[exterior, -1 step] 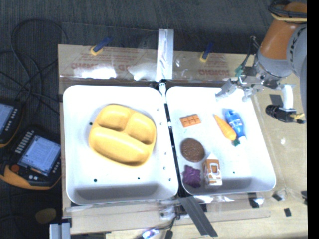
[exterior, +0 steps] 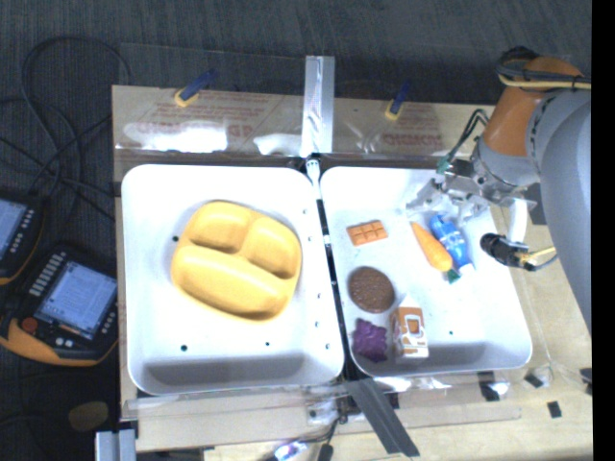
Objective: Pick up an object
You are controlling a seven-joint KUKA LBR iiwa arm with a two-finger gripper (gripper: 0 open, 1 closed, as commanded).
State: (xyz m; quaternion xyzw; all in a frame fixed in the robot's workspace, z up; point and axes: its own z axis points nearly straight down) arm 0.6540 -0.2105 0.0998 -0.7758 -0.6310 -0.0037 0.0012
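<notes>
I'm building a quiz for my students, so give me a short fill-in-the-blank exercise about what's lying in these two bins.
1. The big yellow bread loaf lies in the ____ bin.
2. The carrot lies beside a ____ packet.
3. The round brown cookie sits just below the orange ____.
4. The gripper hovers over the ____ bin.

Missing words: left; blue; waffle; right

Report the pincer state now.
Pincer: over the right bin's far right corner, by the carrot; open or shut cannot be told.
</notes>
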